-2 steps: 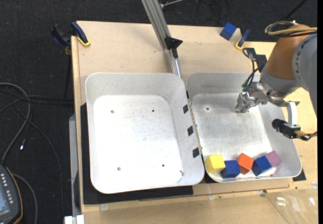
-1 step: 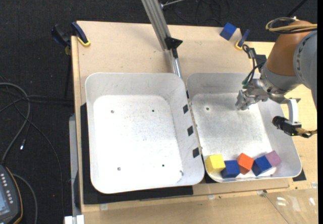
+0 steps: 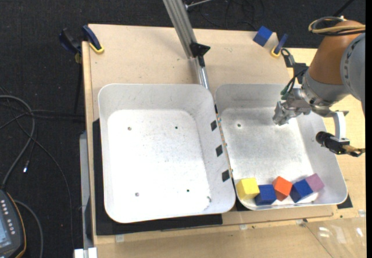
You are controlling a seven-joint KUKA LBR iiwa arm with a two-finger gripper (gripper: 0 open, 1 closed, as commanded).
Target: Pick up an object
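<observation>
Our gripper (image 3: 282, 116) hangs over the right bin (image 3: 256, 135); we cannot tell its state. The blocks — yellow (image 3: 247, 187), orange (image 3: 282, 186) — crowd the near edge, probably light, stiff; we'd pinch flat sides.

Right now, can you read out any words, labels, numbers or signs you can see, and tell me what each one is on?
No text can be read.
The device with a lit screen at the bottom left corner: too small and blurred to read.
The small black tabs on the white bins' shared rim: no markings legible.
</observation>
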